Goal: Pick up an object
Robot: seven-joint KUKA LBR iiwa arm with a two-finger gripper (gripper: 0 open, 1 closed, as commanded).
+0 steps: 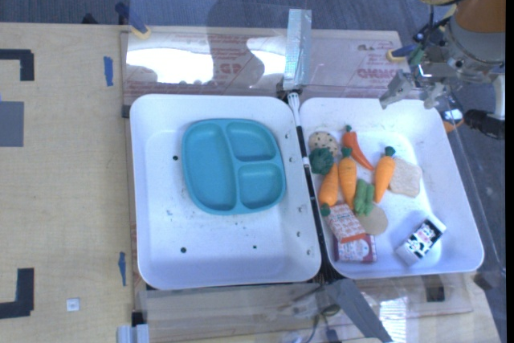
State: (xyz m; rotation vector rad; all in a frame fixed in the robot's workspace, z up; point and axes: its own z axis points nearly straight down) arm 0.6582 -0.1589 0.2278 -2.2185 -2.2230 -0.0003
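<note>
Two white bins sit side by side on the bench. The left bin (152, 237) has a blue plate (233, 165) in it, with three sections. The right bin (458, 205) is full of toy food. Near the wall between the bins are a round cookie (323, 140) and a green broccoli (321, 161). Next to them lie some orange carrots (347, 177), one just beside the other, and one more carrot (384, 173) a bit to the right, touching a pale slice of bread (405, 177). A green pod (364, 195) lies between the carrots. Nearer the front are a red and white packet (350, 233) and a small black and white carton (420, 239).

The gripper (422, 88) hangs over the far right corner of the right bin, well apart from the toys. It holds nothing. I cannot tell if it is open or closed.
</note>
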